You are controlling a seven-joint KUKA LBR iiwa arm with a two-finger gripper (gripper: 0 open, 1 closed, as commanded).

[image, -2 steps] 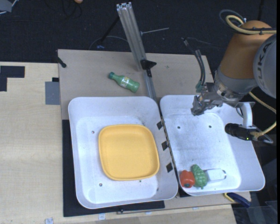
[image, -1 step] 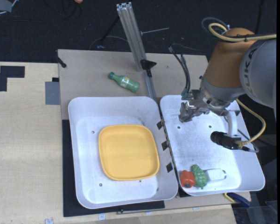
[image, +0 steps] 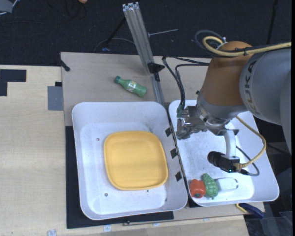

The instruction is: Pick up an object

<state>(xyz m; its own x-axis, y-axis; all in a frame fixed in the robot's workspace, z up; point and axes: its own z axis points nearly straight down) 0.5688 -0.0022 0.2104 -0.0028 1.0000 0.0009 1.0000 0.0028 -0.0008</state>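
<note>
Now over the right bin (image: 265, 181), nothing picked yet.
We can't tell the gripper (image: 186, 124) state; green toy (image: 211, 185) prob. light, lumpy — we'd pinch its middle.

No text I can read anywhere, pale letters on my arm (image: 249, 85) cut off and too blurred to make out, green bottle (image: 131, 86) on the bench (image: 98, 77) with a light label, its print too small to tell

Bench (image: 108, 73) bears two white bins (image: 86, 132), green bottle (image: 131, 85) behind them
</note>
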